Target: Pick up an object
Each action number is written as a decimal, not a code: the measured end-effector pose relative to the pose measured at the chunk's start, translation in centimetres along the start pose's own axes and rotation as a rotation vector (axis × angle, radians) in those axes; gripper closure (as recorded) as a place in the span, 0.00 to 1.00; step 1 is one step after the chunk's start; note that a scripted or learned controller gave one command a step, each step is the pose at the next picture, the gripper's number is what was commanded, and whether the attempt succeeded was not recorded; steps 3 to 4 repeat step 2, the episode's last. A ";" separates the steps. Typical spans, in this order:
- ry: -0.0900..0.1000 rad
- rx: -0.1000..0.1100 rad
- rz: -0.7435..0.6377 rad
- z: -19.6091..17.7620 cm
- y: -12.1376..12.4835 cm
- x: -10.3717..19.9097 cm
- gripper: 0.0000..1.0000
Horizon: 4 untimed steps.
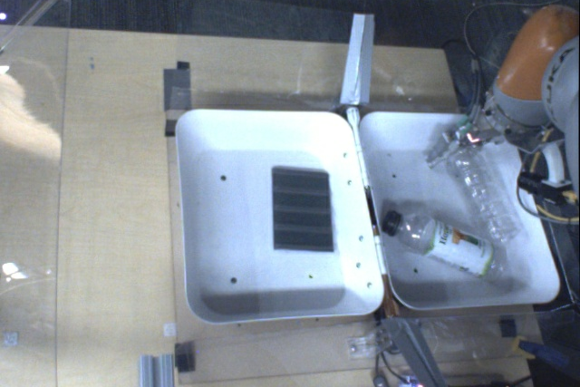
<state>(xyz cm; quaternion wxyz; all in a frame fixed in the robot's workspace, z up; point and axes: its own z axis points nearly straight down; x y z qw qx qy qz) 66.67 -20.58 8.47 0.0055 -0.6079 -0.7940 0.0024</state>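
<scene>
Gripper hung at right bin's far side, above a clear plastic bottle; finger state couldn't be told. Another bottle w/ dark cap lay nearer. Approach step, prob.; next needs descent & closing on one bottle.

Two shallow white plastic bins sit side by side on the pale wooden desk. The left bin holds a flat dark grey ribbed rectangular pad, lying near its middle. In the right bin, a clear plastic bottle with a black cap and a green-and-white label lies on its side, cap pointing toward the left bin. Beyond it, toward the right bin's far right corner, lies a crumpled clear plastic bottle. The grey arm with its orange band reaches over that corner, its pincer just above the crumpled bottle's upper end.
</scene>
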 end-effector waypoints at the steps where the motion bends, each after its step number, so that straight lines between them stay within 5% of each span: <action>1: -0.009 -0.018 -0.007 -1.4 0.5 0.1 1.00; 2: -0.011 -0.018 -0.226 -9.0 2.5 7.9 1.00; 4: -0.011 -0.018 -0.226 -9.0 2.5 7.9 1.00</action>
